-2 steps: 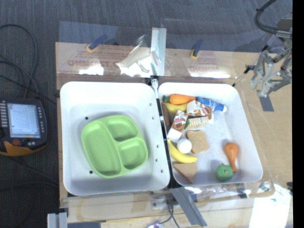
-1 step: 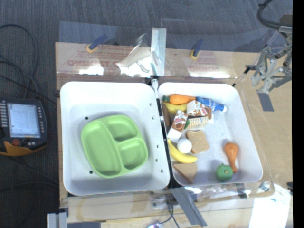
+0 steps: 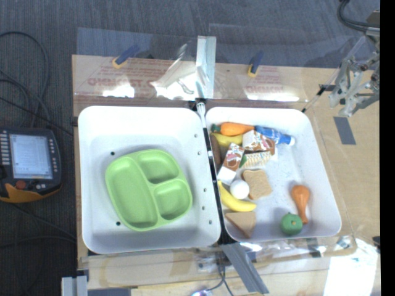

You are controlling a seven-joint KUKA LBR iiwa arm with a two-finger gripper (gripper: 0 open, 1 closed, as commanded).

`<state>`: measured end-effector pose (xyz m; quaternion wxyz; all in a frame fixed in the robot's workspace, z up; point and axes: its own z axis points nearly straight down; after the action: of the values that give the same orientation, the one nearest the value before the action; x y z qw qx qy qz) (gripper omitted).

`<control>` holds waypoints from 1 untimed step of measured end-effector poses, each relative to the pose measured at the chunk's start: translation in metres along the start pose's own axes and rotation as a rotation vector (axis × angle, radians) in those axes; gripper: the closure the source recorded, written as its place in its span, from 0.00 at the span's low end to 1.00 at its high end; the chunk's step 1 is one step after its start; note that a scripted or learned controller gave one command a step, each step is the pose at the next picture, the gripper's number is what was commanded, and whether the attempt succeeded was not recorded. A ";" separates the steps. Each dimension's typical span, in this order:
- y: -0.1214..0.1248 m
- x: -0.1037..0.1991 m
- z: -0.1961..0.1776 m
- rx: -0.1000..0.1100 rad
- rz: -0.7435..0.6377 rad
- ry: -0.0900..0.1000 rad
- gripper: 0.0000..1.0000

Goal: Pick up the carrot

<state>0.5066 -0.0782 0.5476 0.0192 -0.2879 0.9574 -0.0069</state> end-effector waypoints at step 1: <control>-0.001 -0.002 -0.010 0.003 0.000 -0.005 1.00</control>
<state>0.5082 -0.0776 0.5581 0.0222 -0.2879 0.9574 -0.0077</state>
